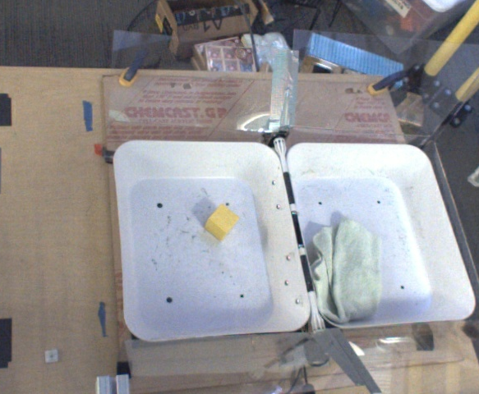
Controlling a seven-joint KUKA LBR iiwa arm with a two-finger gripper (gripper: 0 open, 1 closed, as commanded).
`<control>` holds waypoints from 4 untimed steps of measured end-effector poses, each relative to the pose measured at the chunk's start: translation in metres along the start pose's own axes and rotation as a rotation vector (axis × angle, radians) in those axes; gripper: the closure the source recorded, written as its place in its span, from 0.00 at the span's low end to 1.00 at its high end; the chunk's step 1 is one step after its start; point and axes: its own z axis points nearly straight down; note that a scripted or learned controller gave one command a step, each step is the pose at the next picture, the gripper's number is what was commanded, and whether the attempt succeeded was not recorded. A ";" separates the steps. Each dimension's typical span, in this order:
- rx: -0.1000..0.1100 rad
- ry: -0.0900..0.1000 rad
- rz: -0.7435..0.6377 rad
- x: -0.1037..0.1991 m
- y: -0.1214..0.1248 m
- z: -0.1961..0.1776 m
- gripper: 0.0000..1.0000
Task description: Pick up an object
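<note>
Candidate objects, two. A small yellow block [222, 222] lies flat on the floor of the left bin [140, 302], a little toward the bin's far edge and its inner wall, with bare floor all round it. A pale green cloth [348, 271], crumpled and folded on itself, lies in the right bin [436, 220], in the near corner by the divider between the two bins; its near edge reaches the bin's near wall, contact uncertain. Block and cloth are well apart, separated by the two inner walls.

Both bins sit side by side on the desk [42, 245], near its right end. A clear sheet with red lettering [181, 112] lies on the desk along the far edge of the bins.

Claw state: cannot tell.

Progress, as judged: nothing is lifted; both objects rest on bin floors. Approach, closing and lift are all left to do. The block looks the easier target, isolated and rigid.
</note>
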 end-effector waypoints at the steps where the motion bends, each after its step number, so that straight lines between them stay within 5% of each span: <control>1: 0.001 0.003 0.057 0.044 -0.044 0.144 0.00; 2: -0.002 -0.005 0.060 0.043 -0.044 0.132 1.00; 3: -0.006 -0.012 0.062 0.041 -0.043 0.121 1.00; 4: -0.002 0.005 -0.674 0.088 -0.001 0.279 1.00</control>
